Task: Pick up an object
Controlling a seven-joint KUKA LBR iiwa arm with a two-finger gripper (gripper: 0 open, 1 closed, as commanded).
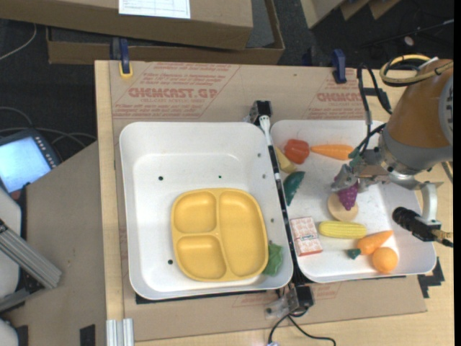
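My gripper (350,181) hangs over the middle of the right bin (410,269), directly above a small purple piece (348,196) that rests on a round beige disc (341,208). The gripper's tip meets the top of the purple piece, and its own body hides the contact. Around it lie a red tomato-like piece (296,150), an orange carrot (331,151), a dark green piece (292,186), a yellow corn cob (342,229), a second carrot (373,241), an orange ball (385,259) and a red-and-white box (305,236).
The left bin (144,157) holds a yellow divided plate (218,233) and a green leafy piece (274,258) at its right wall. The arm's orange band (421,110) and grey wrist overhang the right bin's far right side. A black clamp (261,110) sits between the bins.
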